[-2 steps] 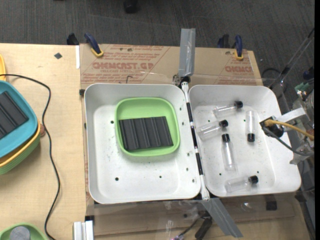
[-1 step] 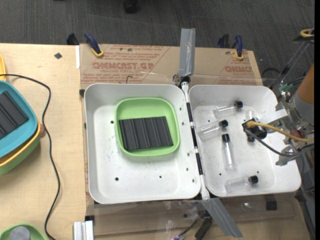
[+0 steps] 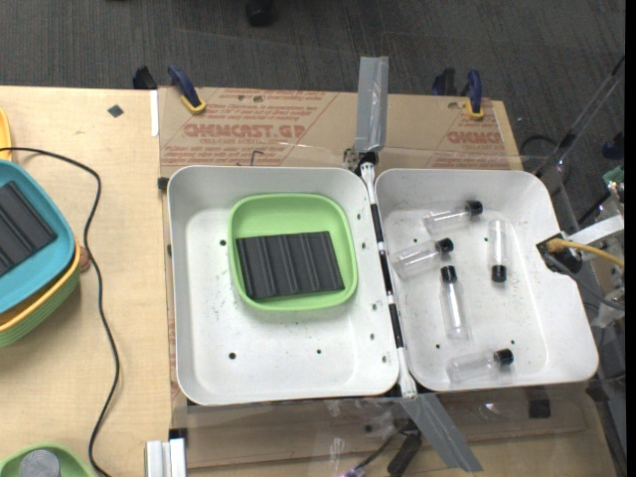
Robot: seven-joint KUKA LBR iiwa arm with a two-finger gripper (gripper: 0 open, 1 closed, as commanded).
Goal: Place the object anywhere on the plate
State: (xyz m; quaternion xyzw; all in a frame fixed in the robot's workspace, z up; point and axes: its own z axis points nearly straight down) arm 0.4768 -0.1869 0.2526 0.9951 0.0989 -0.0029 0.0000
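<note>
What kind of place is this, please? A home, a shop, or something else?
Probably a robotics lab or test workshop. Two white bins sit on cardboard clamped to a wooden bench, one bin holds clear vials, and office chair wheels stand on grey carpet.

Cardboard sheet (image 3: 338, 127) behind the two white bins (image 3: 199, 266): red print, upside down, reads roughly "CHEMCAST GP"; repeated at its right end, partly legible. Smaller lines unreadable.

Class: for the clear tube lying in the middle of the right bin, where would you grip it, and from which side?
Grip the tube at mid-body from straight above, fingers closing across its narrow width. It lies flat, long axis running near to far, black cap at the far end, neighbours apart.
</note>
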